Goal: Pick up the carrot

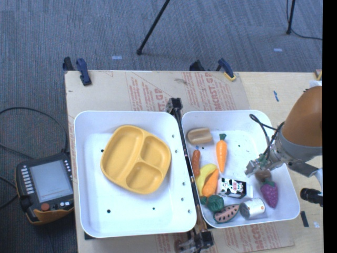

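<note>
1. Judging by how things lie, the pick has not been made: the carrot [221,153] rests on the floor of the right bin [238,117], green top pointing away from the camera, with nothing gripping it.
2. The gripper [259,166] hangs low over the right side of that bin, apart from the carrot and closer to the purple grapes [269,192]. Whether its claw is wide or narrow I cannot tell; it is too small and blurred.
3. What is left, as I read it: move left over the carrot, come down, close on it and lift.
4. The right bin is crowded. A bread roll [199,136] lies near the carrot's top, a small red sausage [196,162] to its left, and a banana [206,174] with an orange piece [210,183] just below it. Nearer the camera are a small printed carton [233,187], a watermelon slice [227,214] and a silver can [253,208].
5. The left bin [89,141] holds a yellow divided plate [136,158].
</note>
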{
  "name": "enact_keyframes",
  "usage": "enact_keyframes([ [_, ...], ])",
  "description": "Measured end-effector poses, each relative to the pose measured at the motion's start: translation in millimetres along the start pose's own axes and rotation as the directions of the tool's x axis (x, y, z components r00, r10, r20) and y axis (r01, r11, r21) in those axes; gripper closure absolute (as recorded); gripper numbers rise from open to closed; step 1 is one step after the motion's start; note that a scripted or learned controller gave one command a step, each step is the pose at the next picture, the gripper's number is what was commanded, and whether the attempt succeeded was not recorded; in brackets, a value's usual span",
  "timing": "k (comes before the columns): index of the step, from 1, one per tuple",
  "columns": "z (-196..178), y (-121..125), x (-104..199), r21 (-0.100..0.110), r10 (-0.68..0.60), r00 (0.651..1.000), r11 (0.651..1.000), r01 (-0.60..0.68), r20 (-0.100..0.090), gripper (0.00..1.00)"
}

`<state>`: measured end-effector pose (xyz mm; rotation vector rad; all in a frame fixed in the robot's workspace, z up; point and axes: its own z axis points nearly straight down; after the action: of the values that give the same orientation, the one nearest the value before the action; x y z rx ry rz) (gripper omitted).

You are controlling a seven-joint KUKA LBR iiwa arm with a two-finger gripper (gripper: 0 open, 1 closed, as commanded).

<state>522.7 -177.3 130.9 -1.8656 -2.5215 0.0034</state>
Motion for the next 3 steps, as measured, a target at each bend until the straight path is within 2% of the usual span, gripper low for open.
enact_keyframes([
  [1,45.8,42.3,58.0,0.006,0.296,0.955,0.955,-0.296,-0.004,1.0],
  [2,-63.0,150.7,85.5,-0.015,0.323,0.946,0.946,-0.323,-0.001,1.0],
  [3,-24.8,-25.3,90.2,0.01,0.438,0.899,0.899,-0.438,-0.001,1.0],
])
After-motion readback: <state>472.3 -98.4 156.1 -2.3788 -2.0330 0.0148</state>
